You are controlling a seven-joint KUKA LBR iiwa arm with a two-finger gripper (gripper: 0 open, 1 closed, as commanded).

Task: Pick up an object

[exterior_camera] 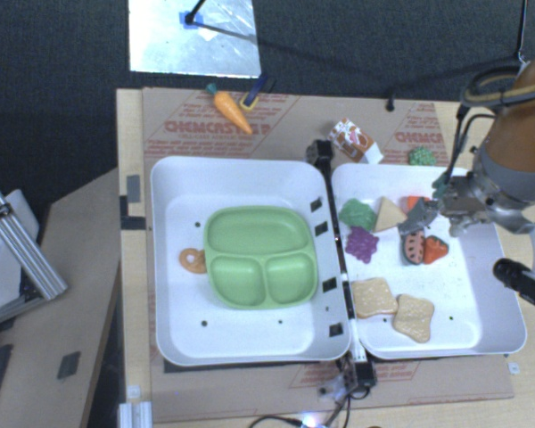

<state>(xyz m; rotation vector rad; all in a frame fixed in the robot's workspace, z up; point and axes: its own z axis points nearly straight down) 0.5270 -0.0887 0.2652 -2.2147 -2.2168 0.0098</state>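
My gripper (425, 218) hangs low over the upper middle of the right bin (481, 324), with the grey and orange arm (517, 141) reaching in from the right. Its tip is just above a watermelon slice (414, 249) and a red strawberry (436, 250). It is next to a small orange-red piece (413, 204). To the left lie a tan wedge (390, 214), a green lettuce piece (357, 212) and purple grapes (361, 243). Two bread slices (374, 297) (414, 316) lie toward the bin's front. Nothing is visibly held.
The left bin (174, 328) holds a green divided plate (259, 257) and a small orange pretzel ring (193, 260). Behind the bins on the cardboard lie a carrot (232, 111), a small carton (355, 141) and a green broccoli piece (421, 156). A black divider (332, 239) runs between the bins.
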